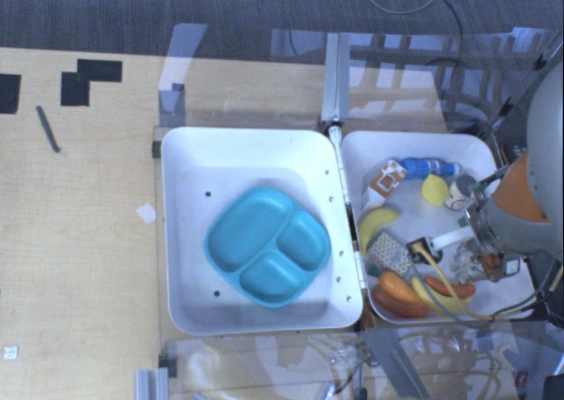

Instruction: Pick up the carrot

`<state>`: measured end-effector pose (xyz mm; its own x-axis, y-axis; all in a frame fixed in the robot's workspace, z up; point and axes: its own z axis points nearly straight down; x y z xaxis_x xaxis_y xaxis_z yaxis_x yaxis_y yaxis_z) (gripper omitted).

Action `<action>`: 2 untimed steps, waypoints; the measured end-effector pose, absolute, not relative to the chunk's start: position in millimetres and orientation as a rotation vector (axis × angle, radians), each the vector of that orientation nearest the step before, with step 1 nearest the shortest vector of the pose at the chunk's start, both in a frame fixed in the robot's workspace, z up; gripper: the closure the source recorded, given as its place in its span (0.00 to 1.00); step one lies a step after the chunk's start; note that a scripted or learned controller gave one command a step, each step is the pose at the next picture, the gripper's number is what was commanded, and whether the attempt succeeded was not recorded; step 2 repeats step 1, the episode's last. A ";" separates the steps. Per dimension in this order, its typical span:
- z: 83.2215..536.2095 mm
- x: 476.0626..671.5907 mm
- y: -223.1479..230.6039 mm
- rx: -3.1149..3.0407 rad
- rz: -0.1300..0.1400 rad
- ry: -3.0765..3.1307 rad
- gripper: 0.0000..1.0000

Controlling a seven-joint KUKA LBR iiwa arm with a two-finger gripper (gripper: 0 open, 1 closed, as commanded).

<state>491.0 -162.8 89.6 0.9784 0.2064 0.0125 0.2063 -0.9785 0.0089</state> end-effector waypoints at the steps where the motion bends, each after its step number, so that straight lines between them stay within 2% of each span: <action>1: 91.0 487.5 -179.5 3.126 0.002 0.325 1.00; 2: 91.0 487.5 -179.5 3.126 0.002 0.325 1.00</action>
